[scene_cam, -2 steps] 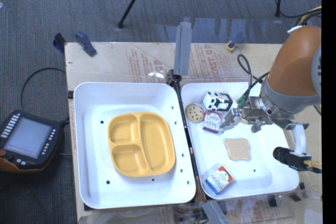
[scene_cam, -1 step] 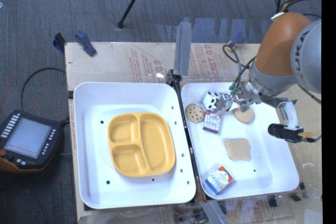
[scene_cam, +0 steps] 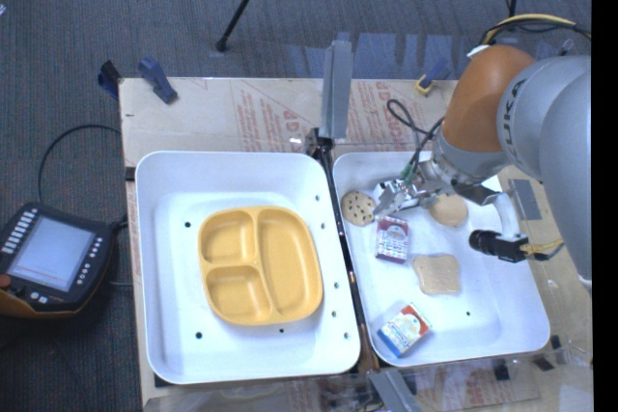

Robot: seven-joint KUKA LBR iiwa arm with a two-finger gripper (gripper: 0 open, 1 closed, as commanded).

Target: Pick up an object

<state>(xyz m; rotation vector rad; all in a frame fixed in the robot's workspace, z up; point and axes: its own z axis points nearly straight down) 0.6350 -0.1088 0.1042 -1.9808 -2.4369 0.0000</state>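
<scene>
The worktop point(scene_cam: 232, 116) is being occupied by two white bins side by side. The left bin point(scene_cam: 159, 207) is being taken up by a yellow divided tray point(scene_cam: 259, 263) with three compartments, lying flat near its middle. The right bin point(scene_cam: 502, 314) is being reached into by the grey arm point(scene_cam: 550, 125) from the right, orange band point(scene_cam: 486, 106) above the wrist. The pincer point(scene_cam: 394, 197) is being held low over the bin's upper left part, just beside a round cookie point(scene_cam: 357, 206) on its left and just above a red-and-white packet point(scene_cam: 392, 239). Whether the pincer is open or closed cannot be told; nothing is being seen between its tips. A toast slice point(scene_cam: 437, 274) is lying near the bin's middle, below the packet's right. A small tan bun point(scene_cam: 448, 210) is lying right of the pincer, partly under the wrist. A blue-red-white box point(scene_cam: 403, 330) is lying near the bin's lower left corner, well apart from the pincer. A teach pendant point(scene_cam: 50, 258) is lying on the floor left of the worktop.
</scene>
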